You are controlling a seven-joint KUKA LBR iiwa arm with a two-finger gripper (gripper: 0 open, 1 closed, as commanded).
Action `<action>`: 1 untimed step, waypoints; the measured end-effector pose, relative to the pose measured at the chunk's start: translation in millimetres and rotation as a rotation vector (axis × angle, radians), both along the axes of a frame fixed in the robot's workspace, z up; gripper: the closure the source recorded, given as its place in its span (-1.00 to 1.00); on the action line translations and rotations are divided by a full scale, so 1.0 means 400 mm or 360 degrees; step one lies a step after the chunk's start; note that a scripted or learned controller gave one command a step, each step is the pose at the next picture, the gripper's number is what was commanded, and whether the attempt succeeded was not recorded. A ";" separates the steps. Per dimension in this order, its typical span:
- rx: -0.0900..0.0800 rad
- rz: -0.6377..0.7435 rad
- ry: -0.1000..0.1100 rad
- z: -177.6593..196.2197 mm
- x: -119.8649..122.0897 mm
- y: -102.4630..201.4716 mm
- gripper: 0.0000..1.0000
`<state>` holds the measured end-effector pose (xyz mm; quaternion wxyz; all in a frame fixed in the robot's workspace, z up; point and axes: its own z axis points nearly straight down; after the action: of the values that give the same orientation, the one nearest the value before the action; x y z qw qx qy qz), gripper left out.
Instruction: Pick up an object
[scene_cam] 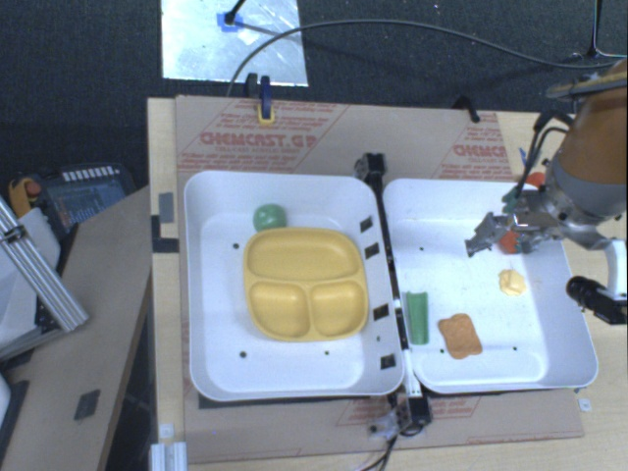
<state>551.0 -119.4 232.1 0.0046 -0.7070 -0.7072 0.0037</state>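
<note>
Red and small, an object (508, 242) is seen just beside the gripper (491, 232) in the right bin (559, 361), toward that bin's two o'clock. Whether the object is touched or held cannot be told, since it is partly hidden by the gripper's grey body; whether the gripper is spread or pressed together cannot be told either.

At about six o'clock from the red object, a pale yellow lump (511, 283) is found, apart from it. Farther toward seven o'clock, an orange-brown flat piece (459, 335) is laid on the bin floor, and at nine o'clock from that piece a green stick (417, 317) is set close against the bin's left wall.

The arm (594, 155) is brought in from three o'clock, its orange band seen above the gripper.

In the left bin (211, 361), a yellow divided tray (304, 283) is placed near the centre. At the tray's eleven o'clock, a green round object (269, 216) is touching its rim.
</note>
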 end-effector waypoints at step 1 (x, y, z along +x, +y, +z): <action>-0.0003 0.0004 -0.0021 0.018 0.006 0.001 -1.00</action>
<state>553.4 -119.2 239.3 -0.0008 -0.7061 -0.7081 -0.0004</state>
